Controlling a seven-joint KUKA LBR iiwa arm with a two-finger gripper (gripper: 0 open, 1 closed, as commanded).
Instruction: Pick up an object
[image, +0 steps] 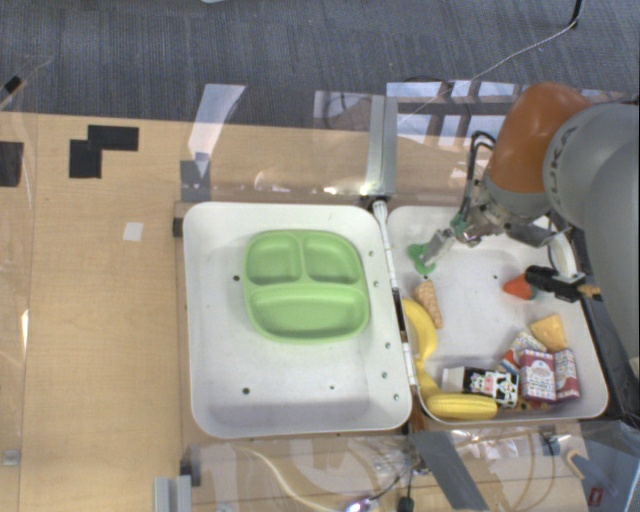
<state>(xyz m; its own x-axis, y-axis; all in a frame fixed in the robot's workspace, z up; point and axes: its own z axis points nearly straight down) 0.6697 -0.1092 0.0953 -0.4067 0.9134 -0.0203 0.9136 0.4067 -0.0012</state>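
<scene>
At the right bin's (497, 300) upper left, the gripper (430, 252) seems clamped on a small green piece (421, 262), probably light, rigid plastic, best pinched across its middle.

Plastic, wood and metal

The green divided plate (304, 285) looked smooth, matt plastic — the bench (90, 330) pale wood grain, the arm (590, 150) satin grey metal.

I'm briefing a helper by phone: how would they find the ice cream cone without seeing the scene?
Start at the right bin, the one crowded with toy food beside the bin holding the green plate. Look along its left wall, just above the bananas. The cone is the small tan waffle-patterned piece, tapered, unlike the smooth yellow bananas below it.
</scene>
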